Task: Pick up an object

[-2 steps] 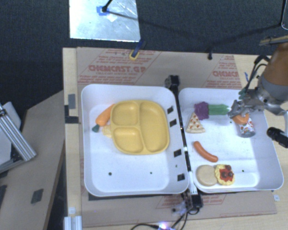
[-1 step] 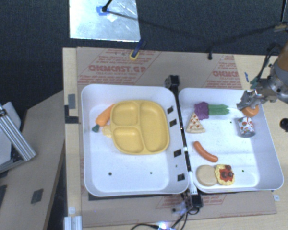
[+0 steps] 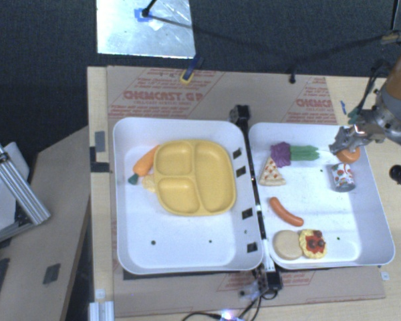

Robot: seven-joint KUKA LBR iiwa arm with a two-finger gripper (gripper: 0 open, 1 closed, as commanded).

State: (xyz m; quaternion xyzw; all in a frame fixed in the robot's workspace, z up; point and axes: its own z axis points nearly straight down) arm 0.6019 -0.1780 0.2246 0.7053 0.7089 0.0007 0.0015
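My gripper (image 3: 343, 143) hangs over the far right corner of the right bin (image 3: 371, 209), the grey arm coming in from the right edge. Directly under its tip lies a small orange object (image 3: 350, 156), partly covered by the gripper; whether it is gripped is unclear. Just in front of it stands a small red and white can (image 3: 343, 177). To the left along the far wall lie a green item (image 3: 305, 153) and a purple piece (image 3: 280, 154). A pizza slice (image 3: 272, 172), a red sausage (image 3: 285, 210), a pale round bun (image 3: 287, 245) and a spaghetti piece (image 3: 313, 243) are nearer.
The left bin (image 3: 130, 236) holds a yellow divided plate (image 3: 190, 177) with a carrot (image 3: 146, 160) against its left side. A black divider (image 3: 249, 179) runs between the bins. A metal plate (image 3: 146, 17) lies at the back left.
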